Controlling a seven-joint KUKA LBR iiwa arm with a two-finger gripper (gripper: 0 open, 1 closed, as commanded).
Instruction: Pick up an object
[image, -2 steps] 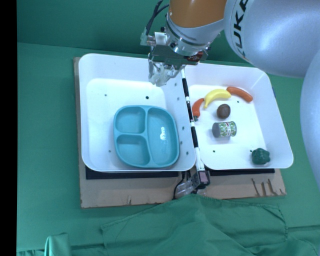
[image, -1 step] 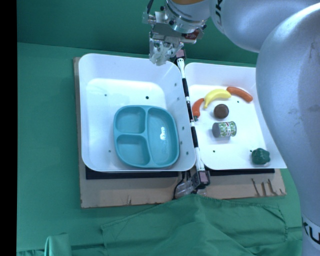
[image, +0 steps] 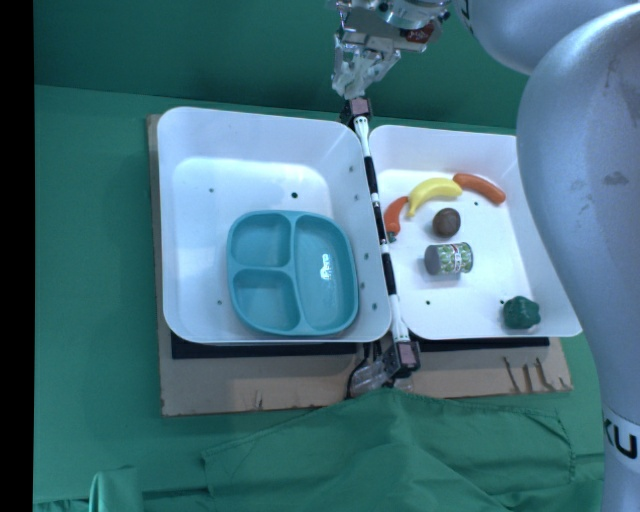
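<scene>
The pincer (image: 358, 82) hangs at the far edge of the bench, above the seam between the two white bins; whether it is open or closed cannot be told. No object is between its tips. The nearest candidate, a yellow banana (image: 432, 192), lies toward the viewer and right of the pincer in the right bin (image: 545, 300), its long axis running across the bin, just beside a brown kiwi (image: 446, 221).

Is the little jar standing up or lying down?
Lying down. The jar rests on its side in the right bin, its long side showing, with the grey lid end pointing left, just below the brown ball.
</scene>
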